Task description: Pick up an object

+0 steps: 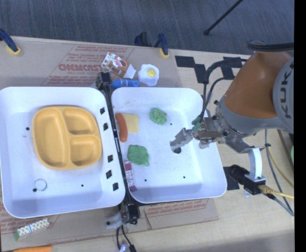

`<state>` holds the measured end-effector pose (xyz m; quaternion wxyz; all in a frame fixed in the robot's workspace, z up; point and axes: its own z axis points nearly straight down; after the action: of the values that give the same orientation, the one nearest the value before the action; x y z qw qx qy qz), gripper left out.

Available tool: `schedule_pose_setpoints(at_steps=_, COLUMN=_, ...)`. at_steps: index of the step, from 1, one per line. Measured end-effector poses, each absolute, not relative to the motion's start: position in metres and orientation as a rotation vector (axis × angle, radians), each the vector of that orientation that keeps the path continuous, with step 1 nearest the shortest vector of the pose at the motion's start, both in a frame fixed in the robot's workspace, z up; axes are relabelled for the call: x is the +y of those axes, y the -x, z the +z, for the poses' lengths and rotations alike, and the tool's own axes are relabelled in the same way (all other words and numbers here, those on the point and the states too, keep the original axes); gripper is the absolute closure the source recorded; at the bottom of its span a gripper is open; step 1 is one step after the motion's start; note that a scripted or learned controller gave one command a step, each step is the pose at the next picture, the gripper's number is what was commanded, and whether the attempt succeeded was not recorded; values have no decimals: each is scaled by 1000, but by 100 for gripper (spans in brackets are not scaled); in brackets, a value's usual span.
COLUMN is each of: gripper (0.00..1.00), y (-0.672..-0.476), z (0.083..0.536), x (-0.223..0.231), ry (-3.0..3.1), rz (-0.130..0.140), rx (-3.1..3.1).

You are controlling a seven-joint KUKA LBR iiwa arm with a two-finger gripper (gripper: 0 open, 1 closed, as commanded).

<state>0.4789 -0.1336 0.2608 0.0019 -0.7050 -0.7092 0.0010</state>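
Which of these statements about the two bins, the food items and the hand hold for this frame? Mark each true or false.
1. The yellow divided tray lies in the left bin. True.
2. The hand holds the green leafy piece between its fingers. False: that piece lies on the floor of the right bin, apart from the hand.
3. The orange sausage lies beside the yellow cheese slice, near the right bin's left wall. True.
4. The broccoli floret sits in the left bin. False: it is in the right bin.
5. The fried egg toy lies outside both bins, on the cardboard behind them. True.
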Motion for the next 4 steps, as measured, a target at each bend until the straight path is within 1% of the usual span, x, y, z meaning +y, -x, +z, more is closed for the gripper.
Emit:
schedule_pose_setpoints(at_steps=1, gripper=0, y=-518, z=174, x=-112, ry=2402, rz=5, rx=-2017)
schedule_pose_setpoints(at_steps=2, gripper=0, y=-570, z=118, x=-151, ry=2317, rz=4, rx=-2117)
schedule_pose_setpoints(at_steps=3, gripper=0, y=-638, z=93, x=-127, ry=2255, rz=19, rx=-2173)
schedule_pose_setpoints(at_steps=4, gripper=100, y=-637, z=103, x=-129, ry=2248, rz=29, rx=-2175)
